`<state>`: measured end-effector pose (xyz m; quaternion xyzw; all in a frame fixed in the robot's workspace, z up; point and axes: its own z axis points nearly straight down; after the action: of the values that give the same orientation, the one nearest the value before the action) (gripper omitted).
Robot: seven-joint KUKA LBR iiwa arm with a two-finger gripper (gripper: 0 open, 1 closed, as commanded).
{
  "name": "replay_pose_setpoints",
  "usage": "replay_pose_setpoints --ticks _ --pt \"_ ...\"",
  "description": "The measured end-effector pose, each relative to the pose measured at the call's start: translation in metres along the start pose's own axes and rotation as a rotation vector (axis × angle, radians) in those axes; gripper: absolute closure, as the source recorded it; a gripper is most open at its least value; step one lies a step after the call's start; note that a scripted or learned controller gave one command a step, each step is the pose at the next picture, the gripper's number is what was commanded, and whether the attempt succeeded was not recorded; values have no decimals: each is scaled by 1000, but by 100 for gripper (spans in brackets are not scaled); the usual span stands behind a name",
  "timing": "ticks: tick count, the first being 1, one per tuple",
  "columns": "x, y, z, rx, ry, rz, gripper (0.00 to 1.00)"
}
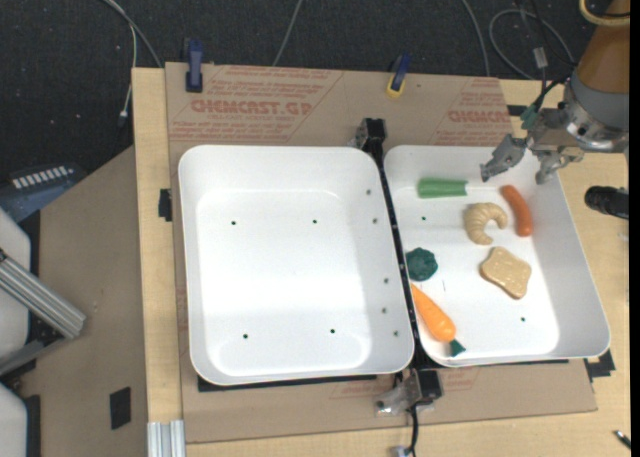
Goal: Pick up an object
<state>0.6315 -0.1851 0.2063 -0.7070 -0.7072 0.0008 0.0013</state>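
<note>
The arm (603, 65) reached in from the right, and its hand (522, 163) hung over the far edge of the right bin (560, 335) with its two fingers (499, 162) spread apart and nothing between them. Just beside the left finger lay a green stick-shaped piece (441, 187), flat on the bin floor near the far wall. A red-orange sausage (517, 209) lay just below the hand, angled toward the bin's right side, and a tan croissant (486, 221) sat beside it, close but apart. Nearer the camera rested a slice of toast (505, 272). By the bin's left wall sat a dark green leafy lump (422, 264), and below it an orange carrot (435, 316) with a green tip lay slanted toward the near corner. The left bin (290, 265) stood alongside, touching the right bin down the middle. Both bins rested on a cardboard sheet (330, 100) printed with red lettering, clipped to the counter (150, 195) at its far edge.
</note>
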Motion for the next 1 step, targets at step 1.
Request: replay_pose_setpoints --ticks 1 --pt "-22 -71 127 6 2 3 0"
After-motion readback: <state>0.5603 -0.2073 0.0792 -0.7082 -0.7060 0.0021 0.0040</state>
